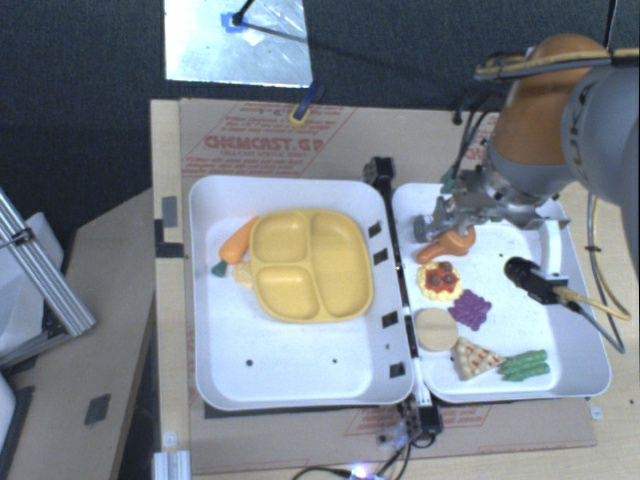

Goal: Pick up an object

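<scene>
Item: orange sausage (447, 245), right bin (578, 368), top left corner, under gripper (440, 224). Likely light, stiff, smooth plastic; best pinched across its middle. Finger spread: cannot tell.

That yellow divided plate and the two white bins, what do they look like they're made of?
The yellow divided plate looks like moulded plastic: one even colour, rounded compartment ridges, a soft matte sheen. The left white bin and the right white bin also look like plastic, smooth and slightly glossy with rounded corners, though coated metal can't be ruled out.
</scene>
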{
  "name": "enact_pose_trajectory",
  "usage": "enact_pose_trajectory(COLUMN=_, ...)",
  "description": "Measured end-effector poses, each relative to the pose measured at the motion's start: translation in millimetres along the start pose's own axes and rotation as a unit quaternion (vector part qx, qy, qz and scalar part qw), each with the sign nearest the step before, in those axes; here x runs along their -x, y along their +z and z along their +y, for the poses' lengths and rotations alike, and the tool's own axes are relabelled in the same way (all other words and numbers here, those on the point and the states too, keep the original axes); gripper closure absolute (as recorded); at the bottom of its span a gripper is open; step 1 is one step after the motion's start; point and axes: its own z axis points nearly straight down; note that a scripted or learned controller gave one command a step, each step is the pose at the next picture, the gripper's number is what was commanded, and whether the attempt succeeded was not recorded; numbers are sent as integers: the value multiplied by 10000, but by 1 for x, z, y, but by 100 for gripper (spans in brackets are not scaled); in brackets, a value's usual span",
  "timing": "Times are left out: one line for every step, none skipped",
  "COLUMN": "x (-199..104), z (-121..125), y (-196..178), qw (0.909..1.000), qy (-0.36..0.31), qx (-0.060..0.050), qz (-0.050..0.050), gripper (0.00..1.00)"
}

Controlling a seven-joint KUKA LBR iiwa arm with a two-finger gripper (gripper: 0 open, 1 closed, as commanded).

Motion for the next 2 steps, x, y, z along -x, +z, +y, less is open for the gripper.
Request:
enact_pose_trajectory(x=-36, z=31, y=5, qw=10000, qy=0, qx=-1, qz=0, gripper=100)
enact_pose_trajectory(x=-76, z=59, y=-14, qw=10000, qy=-2, qx=7, qz=3, gripper=100)
